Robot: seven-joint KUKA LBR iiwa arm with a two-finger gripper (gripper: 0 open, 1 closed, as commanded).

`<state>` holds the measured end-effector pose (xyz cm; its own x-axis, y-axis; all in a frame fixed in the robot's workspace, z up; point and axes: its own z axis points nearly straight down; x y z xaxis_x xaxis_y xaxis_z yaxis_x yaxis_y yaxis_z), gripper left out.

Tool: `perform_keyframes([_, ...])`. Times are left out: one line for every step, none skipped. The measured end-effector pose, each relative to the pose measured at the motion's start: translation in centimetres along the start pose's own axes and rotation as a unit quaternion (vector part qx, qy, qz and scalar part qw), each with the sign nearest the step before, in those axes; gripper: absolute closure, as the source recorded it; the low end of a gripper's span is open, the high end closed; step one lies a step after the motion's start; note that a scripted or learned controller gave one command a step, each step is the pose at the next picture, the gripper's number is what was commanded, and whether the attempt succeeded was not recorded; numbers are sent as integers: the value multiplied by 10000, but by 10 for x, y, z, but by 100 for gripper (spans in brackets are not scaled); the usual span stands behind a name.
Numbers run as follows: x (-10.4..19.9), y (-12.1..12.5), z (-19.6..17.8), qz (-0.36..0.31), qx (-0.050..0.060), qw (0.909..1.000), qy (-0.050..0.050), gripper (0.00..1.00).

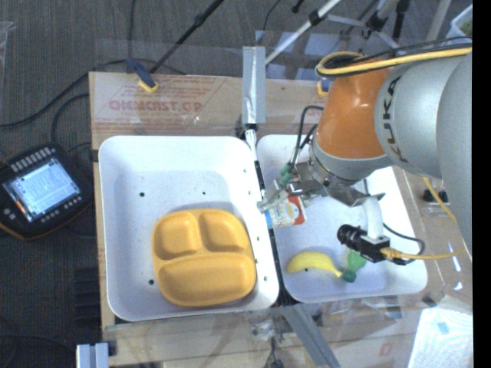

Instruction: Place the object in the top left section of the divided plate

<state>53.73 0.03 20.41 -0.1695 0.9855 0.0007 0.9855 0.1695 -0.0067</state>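
The yellow divided plate (204, 256) lies in the left bin, with two small sections at its far side and one large section at the near side. My gripper (282, 198) hangs over the left edge of the right bin, close to the wall between the bins. A small white carton with red and blue print (288, 213) sits between its fingers, so the gripper is shut on it. The carton is to the right of the plate and slightly beyond it, over the right bin's rim.
A yellow banana (313, 264) and a green object (353, 270) lie at the near side of the right bin (399, 282). The left bin (138, 175) holds the plate. The arm's orange band (357, 121) and a black cable fitting (360, 240) hang over the right bin.
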Motion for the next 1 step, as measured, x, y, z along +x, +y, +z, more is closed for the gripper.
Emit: perform_keyframes([63, 1, -37, -221, -5, 9998, -6, 100])
